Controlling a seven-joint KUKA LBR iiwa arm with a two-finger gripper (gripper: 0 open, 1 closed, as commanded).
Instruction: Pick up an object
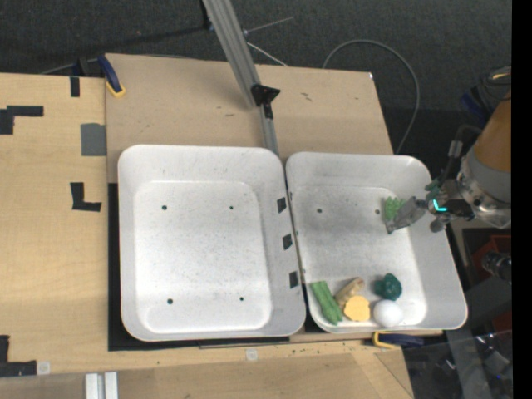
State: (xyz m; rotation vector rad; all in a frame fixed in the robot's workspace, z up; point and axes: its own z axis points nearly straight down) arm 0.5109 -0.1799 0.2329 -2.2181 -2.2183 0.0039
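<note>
My gripper (406, 214) reaches in over the right rim of the right bin (332, 173), its grey tip pointing left. A small light green object (389, 208) sits right at that tip, touching or nearly touching it; whether it is gripped is unclear. Along the bin's front wall lie a long green piece (326, 302), a tan piece (349, 288), a yellow round piece (357, 309), a white ball (386, 312) and a dark green lump (387, 287).
The left bin (133, 223) stands beside the right one. A slanted metal pole (237, 44) crosses the bench behind the bins, ending at a black clamp (264, 95). A cable loops behind the right bin.
</note>
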